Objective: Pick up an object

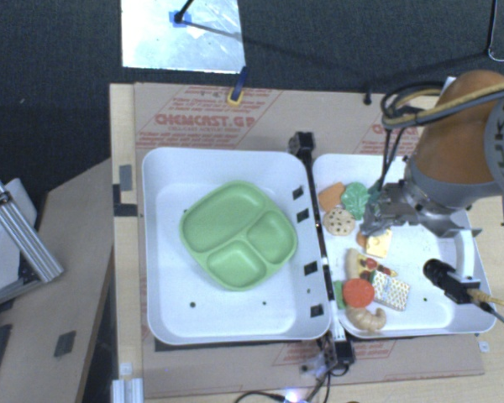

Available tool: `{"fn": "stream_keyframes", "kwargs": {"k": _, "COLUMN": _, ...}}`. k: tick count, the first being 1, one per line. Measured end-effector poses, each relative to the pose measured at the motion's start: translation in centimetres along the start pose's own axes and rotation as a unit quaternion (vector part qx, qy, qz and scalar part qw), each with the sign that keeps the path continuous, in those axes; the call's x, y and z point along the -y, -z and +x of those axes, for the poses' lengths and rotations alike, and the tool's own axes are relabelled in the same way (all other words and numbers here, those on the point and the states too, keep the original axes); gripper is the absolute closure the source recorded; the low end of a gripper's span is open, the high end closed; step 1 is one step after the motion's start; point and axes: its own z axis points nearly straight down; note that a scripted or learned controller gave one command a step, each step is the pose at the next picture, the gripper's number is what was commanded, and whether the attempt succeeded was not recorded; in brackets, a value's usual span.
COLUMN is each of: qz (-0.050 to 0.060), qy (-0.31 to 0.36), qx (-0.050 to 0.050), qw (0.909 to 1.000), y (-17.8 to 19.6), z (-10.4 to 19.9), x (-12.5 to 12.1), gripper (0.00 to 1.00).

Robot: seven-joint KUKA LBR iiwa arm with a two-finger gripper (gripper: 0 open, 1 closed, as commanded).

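In the right bin [466,313] lie several toy foods: an orange piece [331,196], a green leafy piece [354,196], a chocolate-chip cookie [339,222], a yellow cheese wedge [379,244], a red tomato [359,293], a checkered cracker [392,291] and a croissant [368,318]. My gripper [373,225] hangs low over the bin's upper middle, just above the cheese wedge and right of the cookie. The wrist hides whatever lies straight beneath it.
A green divided plate [238,233] lies in the middle of the left bin [164,309]. A black divider rail [315,225] with clips runs between the bins. A pale banana-like piece [354,262] lies beside the tomato. The arm's orange band [462,145] looms over the right bin's far right.
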Motion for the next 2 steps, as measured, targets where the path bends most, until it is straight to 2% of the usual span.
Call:
{"fn": "stream_keyframes", "kwargs": {"k": 1, "qz": 0.0, "qy": 0.002, "qx": 0.0, "qw": 1.0, "y": -0.4, "z": 2.1, "x": 2.4, "gripper": 1.0}}
{"fn": "stream_keyframes", "kwargs": {"k": 2, "qz": -0.001, "qy": 0.0, "qx": 0.0, "qw": 1.0, "y": -0.6, "z": 2.6, "x": 3.8, "gripper": 1.0}}
